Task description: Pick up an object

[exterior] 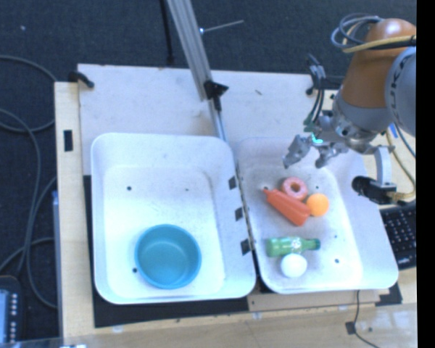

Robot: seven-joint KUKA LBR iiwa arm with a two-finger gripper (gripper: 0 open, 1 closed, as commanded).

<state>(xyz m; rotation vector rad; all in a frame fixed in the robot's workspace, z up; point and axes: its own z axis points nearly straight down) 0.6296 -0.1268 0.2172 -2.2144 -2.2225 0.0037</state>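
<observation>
Gripper (309,151) above the far end of the right bin (362,267), fingers spread apart with nothing between them, tips angled down toward the clutter below. Poised near, yet clear of, the closest candidates: pink ring (295,188) just beneath, touching the top of the carrot (287,206), with the orange ball (317,204) snug against the carrot's right side. Bunched together that way, probably hard to take singly, since a finger set down beside one may nudge its neighbour. Nearer the front wall of the same bin, green bottle (292,246) lying on its side, white ball (293,265) just below it and about touching. Well apart from all this, blue bowl (167,256) alone in the left bin (109,165), upright, mouth open to the camera. Arm (370,78) leaning in from the right, orange band over the wrist, so the right bin the natural reach. Judging from the open stance and the height above the pile, grasp not yet made; likely descent toward the ring or the carrot. Risk: round things rolling off under a closing pinch.
</observation>
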